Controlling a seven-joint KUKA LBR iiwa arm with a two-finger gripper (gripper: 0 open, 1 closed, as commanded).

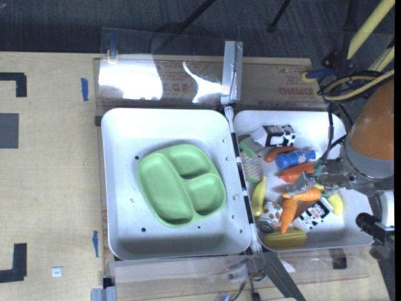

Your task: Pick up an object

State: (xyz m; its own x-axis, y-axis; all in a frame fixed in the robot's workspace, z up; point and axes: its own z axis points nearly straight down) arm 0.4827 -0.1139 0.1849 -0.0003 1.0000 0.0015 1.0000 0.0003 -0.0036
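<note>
a pale wooden worktop [50, 187] is seen from above, marked with black tape corners and small blue tape tabs. nearest the camera, a clear strip and a dark strut are laid along the front edge of the two bins. on the worktop two shallow white bins are set side by side. in the left bin [119, 168] a green divided tray [182, 184] is laid at a slant, its three compartments bare. in the right bin [351, 221] a heap of toy food is gathered toward the left wall: a yellow banana-shaped piece [285, 238] along the near edge, an orange carrot [289, 212] leaning over it, a small round patterned can [270, 212], a black-and-white spotted block [315, 213], a yellow corn-like piece [259, 194], then further back a blue cylinder [294, 159], orange pieces and a second black-and-white block [279, 134].

the gripper [313, 182] is reached in from the right, low over the middle of the heap, with the grey wrist and orange band [376, 127] behind it. the metal fingers are seen just beside the orange carrot and an orange piece below the blue cylinder; whether they are released or clenched cannot be told, as they are lost in the clutter, and nothing is clearly seen between them.

beyond the bins a glossy clear panel [163, 74] with glare and a metal upright [232, 71] are stood, and behind those a dark carpeted floor [125, 11] with black stand legs, yellow tubing and cables at the far right.
</note>
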